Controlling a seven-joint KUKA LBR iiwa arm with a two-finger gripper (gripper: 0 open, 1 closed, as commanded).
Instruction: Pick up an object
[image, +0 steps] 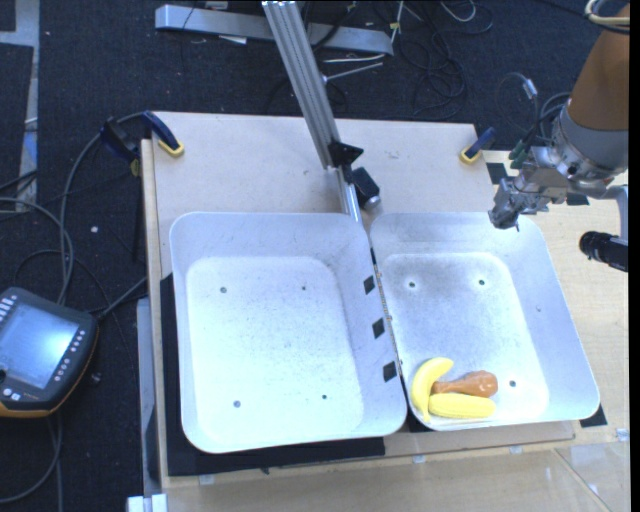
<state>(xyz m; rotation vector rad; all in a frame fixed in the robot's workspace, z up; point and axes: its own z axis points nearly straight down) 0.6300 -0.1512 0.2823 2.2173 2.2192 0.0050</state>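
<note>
Camera view: arm (600, 100) reaches from right, claw (504, 216) above right bin's (560, 330) far corner, grip state unclear.

Light: you get bright, even overhead light.
Glare: both white bins (270, 235) look washed out.
Shadows: faint and soft.
Focus: slightly soft throughout; the arm (600, 100) at far right blurs.

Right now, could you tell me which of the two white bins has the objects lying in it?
The right bin, the one below the claw: a banana, an orange-brown piece and a yellow piece lie clustered at its near edge.
</note>
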